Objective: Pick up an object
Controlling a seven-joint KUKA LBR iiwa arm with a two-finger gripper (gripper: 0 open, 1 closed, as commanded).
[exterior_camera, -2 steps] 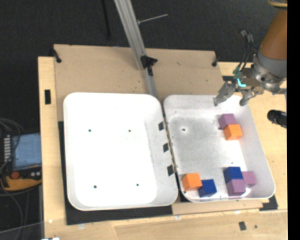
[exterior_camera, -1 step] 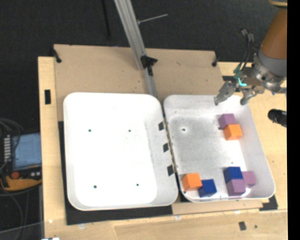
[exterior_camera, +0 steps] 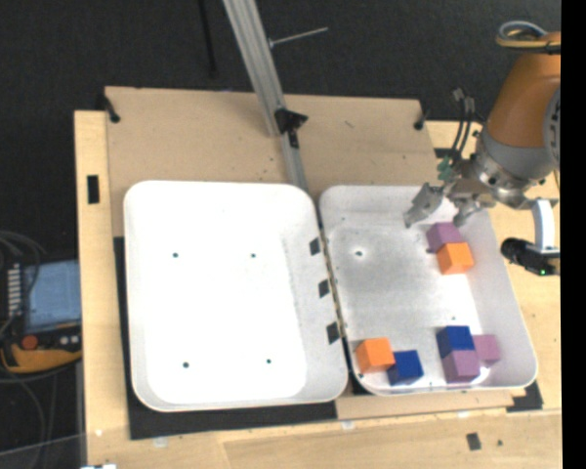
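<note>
The claw (exterior_camera: 443, 200) hangs spread and holds nothing, just above the purple block (exterior_camera: 442, 234) – it is reaching, and next must drop and pinch.

No readable text, label, brand, number or sign anywhere in camera view. Handheld device (exterior_camera: 41, 319) left of left bin (exterior_camera: 225, 291): screen and buttons too small and blurred to read. Blocks in right bin (exterior_camera: 425, 296): plain coloured faces, no markings legible.
</note>
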